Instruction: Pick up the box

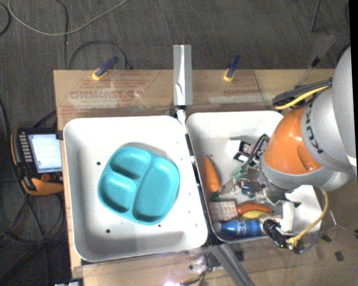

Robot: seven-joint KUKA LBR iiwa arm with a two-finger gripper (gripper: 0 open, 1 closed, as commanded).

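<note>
The box (222,210) lies flat near the front of the right bin (225,120), a small reddish-brown carton tucked against the bin's left wall, and it looks untouched, so the pick is not yet made. Just behind it a carrot (211,173) stands along the same wall, its green stub nearly touching the box's far corner. Beside the box, toward the arm, sits an orange-and-yellow item (252,210), and in front of both lies a blue bottle (240,227) on its side against the front wall. The gripper (251,178) hangs over the middle of the bin, near the box but apart from it, under the orange wrist band (290,145); whether its jaws are apart or together I cannot tell, the metalwork is too tangled from above. By my judgement the task is at the approach stage: the reach, the closing and the lift are all left. The count: one box, one carrot, one bottle, one orange-yellow item, two white bins, and one teal divided tray (139,183) alone in the left bin (88,234).
</note>
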